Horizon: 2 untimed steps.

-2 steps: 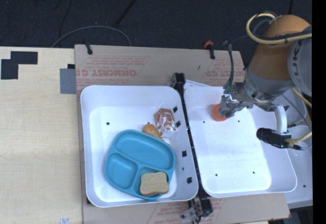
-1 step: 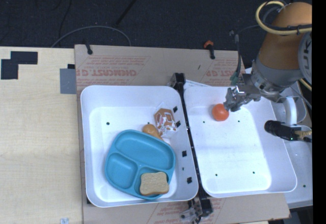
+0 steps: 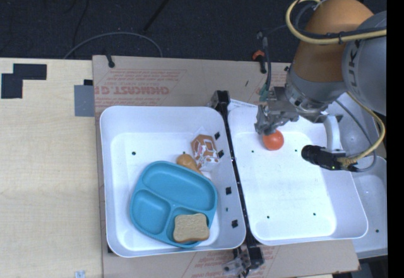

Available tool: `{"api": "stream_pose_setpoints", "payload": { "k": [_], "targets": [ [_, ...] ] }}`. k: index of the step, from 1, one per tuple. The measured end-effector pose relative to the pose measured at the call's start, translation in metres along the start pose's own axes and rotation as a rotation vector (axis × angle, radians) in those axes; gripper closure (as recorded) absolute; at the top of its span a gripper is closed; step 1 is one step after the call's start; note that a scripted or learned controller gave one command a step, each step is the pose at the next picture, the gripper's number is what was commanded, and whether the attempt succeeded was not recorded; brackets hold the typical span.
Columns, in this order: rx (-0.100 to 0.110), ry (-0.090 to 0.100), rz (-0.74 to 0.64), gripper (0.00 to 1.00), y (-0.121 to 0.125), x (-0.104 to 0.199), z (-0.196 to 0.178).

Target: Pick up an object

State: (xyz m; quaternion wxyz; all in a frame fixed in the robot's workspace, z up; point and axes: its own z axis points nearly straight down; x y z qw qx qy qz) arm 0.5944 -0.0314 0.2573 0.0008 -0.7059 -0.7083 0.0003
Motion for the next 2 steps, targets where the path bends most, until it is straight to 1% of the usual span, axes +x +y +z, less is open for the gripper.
{"api": "stream_pose_setpoints", "payload": {
  "k": [1, 2],
  "targets": [
    [0.000, 0.000, -0.001, 1.00, 0.009, 0.053, 0.003],
    [0.004, -0.001, 0.001, 1.00, -0.002, 0.099, 0.008]
  ]
}}
